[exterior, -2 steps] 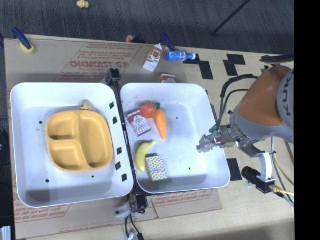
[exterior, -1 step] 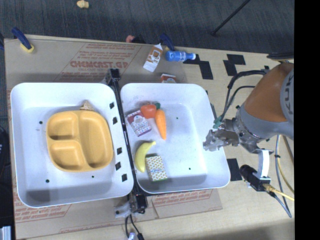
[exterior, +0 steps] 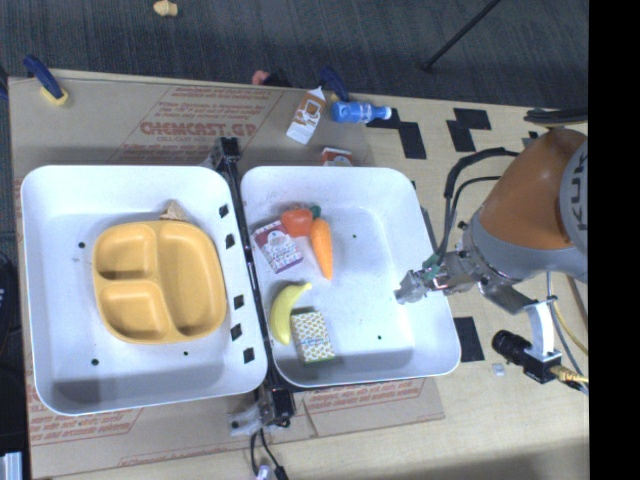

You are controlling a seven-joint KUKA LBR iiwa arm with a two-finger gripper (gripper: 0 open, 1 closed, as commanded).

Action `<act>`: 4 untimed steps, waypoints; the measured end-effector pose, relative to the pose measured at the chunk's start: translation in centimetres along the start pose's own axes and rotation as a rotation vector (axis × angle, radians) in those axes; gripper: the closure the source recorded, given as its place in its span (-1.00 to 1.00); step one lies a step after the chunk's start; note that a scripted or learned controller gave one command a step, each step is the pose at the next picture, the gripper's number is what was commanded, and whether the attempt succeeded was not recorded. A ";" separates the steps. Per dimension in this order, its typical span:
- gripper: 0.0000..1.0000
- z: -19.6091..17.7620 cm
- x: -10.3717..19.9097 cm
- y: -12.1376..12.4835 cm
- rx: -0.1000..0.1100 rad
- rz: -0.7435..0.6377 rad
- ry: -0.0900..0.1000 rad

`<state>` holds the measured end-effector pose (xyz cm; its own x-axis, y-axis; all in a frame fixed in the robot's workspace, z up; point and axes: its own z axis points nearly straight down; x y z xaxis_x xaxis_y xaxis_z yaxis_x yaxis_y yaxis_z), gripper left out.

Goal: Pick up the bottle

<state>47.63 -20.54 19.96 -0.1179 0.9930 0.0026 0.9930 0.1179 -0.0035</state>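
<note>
A small blue bottle [exterior: 352, 112] lies on its side on the cardboard behind the right bin [exterior: 395, 193], outside the bin. My gripper [exterior: 409, 289] hangs over the right bin's right-hand side, near its wall and above bare white floor. It is far in front of the bottle and to the right of the items in the bin. The grey arm with its orange band [exterior: 530, 203] reaches in from the right.
The right bin holds a carrot [exterior: 322, 247], an orange-red vegetable [exterior: 297, 219], a red packet [exterior: 278, 246], a banana [exterior: 284, 309] and a green box [exterior: 313, 336]. A yellow divided plate [exterior: 158, 280] lies in the left bin [exterior: 60, 193]. A small carton [exterior: 306, 116] lies next to the bottle.
</note>
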 end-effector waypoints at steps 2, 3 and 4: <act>1.00 0.2 0.0 0.0 0.000 0.230 0.000; 1.00 -0.5 -0.2 0.0 0.000 0.001 -0.001; 1.00 -0.1 -0.5 -0.1 0.001 -0.245 0.000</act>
<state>47.62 -21.07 20.10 -0.3550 0.9349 0.0038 0.9348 0.3550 -0.0034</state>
